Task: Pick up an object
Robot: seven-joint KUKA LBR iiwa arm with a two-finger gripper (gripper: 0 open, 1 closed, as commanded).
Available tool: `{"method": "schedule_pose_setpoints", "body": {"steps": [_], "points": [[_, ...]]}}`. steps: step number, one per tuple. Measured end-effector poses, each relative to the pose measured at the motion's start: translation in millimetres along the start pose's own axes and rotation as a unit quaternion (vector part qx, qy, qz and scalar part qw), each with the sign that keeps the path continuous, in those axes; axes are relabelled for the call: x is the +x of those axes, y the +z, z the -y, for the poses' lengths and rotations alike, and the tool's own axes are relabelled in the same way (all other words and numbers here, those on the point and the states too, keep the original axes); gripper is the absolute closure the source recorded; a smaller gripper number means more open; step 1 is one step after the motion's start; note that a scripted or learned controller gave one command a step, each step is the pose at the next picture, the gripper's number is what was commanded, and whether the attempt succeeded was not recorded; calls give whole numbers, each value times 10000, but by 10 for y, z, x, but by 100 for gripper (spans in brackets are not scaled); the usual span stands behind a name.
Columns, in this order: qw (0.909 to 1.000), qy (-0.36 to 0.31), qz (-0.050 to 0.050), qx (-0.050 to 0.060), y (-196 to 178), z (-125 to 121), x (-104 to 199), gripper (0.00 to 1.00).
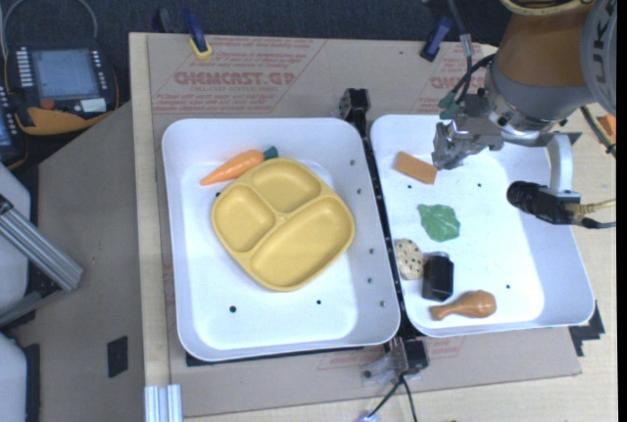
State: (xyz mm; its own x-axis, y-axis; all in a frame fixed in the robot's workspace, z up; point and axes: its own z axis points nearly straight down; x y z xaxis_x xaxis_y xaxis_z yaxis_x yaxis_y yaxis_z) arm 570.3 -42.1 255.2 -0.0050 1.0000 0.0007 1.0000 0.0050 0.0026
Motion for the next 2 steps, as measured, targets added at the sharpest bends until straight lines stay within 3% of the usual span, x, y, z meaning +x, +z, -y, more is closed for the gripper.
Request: {"method": "schedule_pose_setpoints", "body": {"steps": [1, 2], "points": [[10000, -6, -1, -2, -12, -122, 538, 100], [10000, 3, -1, 29, 206, -216, 985, 100]]}}
